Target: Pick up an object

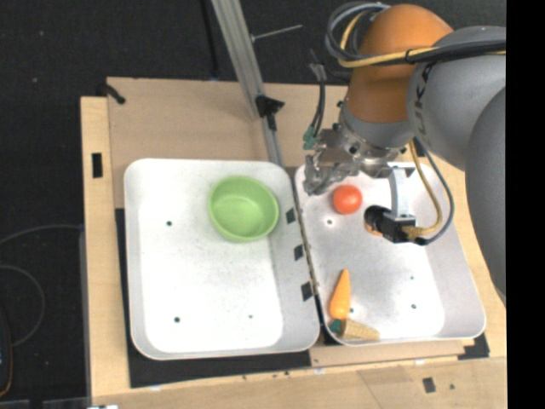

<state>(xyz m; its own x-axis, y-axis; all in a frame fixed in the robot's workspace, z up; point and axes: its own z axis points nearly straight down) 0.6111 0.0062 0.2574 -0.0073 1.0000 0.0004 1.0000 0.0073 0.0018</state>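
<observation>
A red tomato (346, 199) lies in the right bin (409, 288) near its back left. My gripper (319, 177) hangs just left of and above the tomato, close to the bin's back left corner, and the frame is too coarse to tell how it stands. Nothing shows in its grip. An orange carrot (341, 293) with a green end lies near the right bin's front left. Next to it, at the front rim, sits a tan wedge-shaped item (358, 331). A green bowl (243, 209) sits upright in the left bin (170, 296), towards its back right.
A grey metal pole (243, 62) slants from the top of the view down to the gap between the bins. Black cables and a black connector (387, 224) hang from the wrist over the right bin. The bins rest on a wooden board (170, 118).
</observation>
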